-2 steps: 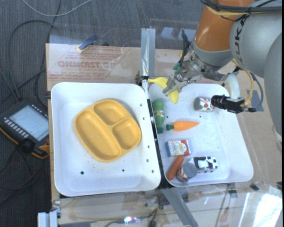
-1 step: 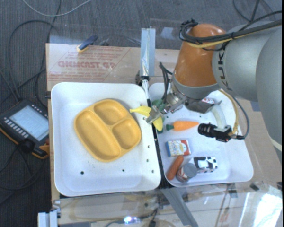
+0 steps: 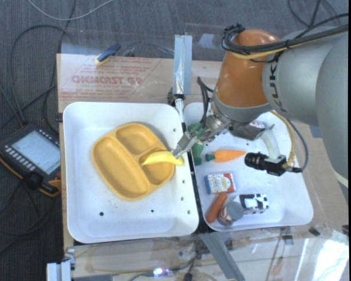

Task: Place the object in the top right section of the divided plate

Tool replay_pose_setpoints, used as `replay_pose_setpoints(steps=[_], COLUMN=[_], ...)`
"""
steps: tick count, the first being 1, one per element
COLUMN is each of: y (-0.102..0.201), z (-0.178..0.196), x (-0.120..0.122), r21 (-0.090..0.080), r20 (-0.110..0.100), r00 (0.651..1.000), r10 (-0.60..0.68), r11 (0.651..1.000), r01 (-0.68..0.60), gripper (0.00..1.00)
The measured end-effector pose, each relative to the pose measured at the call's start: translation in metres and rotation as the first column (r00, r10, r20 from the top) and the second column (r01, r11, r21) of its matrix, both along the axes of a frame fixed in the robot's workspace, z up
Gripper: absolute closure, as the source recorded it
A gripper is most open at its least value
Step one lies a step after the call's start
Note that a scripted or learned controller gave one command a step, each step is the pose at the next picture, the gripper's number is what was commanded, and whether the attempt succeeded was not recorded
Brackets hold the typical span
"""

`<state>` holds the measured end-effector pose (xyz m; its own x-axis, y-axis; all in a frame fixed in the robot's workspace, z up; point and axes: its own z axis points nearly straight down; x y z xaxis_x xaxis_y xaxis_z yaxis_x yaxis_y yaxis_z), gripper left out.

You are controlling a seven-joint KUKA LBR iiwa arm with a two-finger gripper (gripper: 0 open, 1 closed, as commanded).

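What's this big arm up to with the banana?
The robot arm has reached across from the right bin, and its gripper pinches one end of a yellow banana. The banana lies over the right-hand part of the yellow divided plate in the left bin. A carrot, a small box and other toys sit in the right bin.

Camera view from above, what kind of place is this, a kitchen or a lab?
Likely a robotics lab: a KUKA arm over two white bins, toy food such as a carrot, and a handheld control pendant beside trailing cables.
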<state>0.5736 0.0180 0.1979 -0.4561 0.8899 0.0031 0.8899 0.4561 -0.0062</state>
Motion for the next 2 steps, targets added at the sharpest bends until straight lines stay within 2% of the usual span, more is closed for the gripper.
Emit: replay_pose_setpoints(steps=[1,2], y=[-0.0205,-0.0212], z=[-0.0176,-0.0114], x=[-0.0342,-0.0353], r21=[-0.003,-0.005], r20=[-0.001,-0.008], r00=[0.952,0.951], r10=[-0.308,-0.308], r11=[0.952,0.951], r01=[0.308,0.308], gripper=[0.0,1.0])
